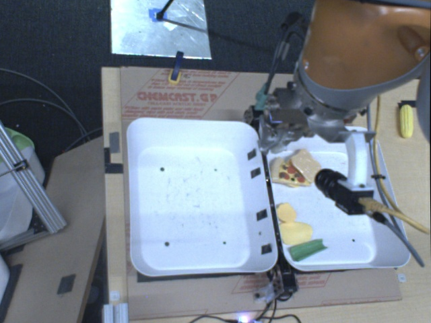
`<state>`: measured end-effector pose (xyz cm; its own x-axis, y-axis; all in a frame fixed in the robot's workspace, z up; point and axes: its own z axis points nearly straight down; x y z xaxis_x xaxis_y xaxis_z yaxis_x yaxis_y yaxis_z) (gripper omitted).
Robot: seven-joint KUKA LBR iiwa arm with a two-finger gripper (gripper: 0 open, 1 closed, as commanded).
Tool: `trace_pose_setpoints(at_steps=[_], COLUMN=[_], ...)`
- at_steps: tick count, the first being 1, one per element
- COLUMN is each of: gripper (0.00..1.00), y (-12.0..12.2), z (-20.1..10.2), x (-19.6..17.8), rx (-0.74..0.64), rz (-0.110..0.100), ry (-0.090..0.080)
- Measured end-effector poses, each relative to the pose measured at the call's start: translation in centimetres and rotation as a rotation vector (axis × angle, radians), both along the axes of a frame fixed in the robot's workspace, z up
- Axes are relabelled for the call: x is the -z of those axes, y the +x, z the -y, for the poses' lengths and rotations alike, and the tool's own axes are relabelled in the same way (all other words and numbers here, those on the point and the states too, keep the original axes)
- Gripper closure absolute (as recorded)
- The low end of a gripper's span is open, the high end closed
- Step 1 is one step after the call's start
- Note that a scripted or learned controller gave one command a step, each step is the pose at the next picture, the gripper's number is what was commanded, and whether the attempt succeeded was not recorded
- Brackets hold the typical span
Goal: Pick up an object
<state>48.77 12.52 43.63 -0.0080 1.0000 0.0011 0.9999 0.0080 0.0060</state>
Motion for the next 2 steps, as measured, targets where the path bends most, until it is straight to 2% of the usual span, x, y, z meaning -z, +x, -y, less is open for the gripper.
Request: trace_pose_setpoints(at_steps=[2], gripper=[1.00], y=[0.1], z=[0.0], x=[-2.2], rx=[-0.010], rz=[0.006], ry=[0.001])
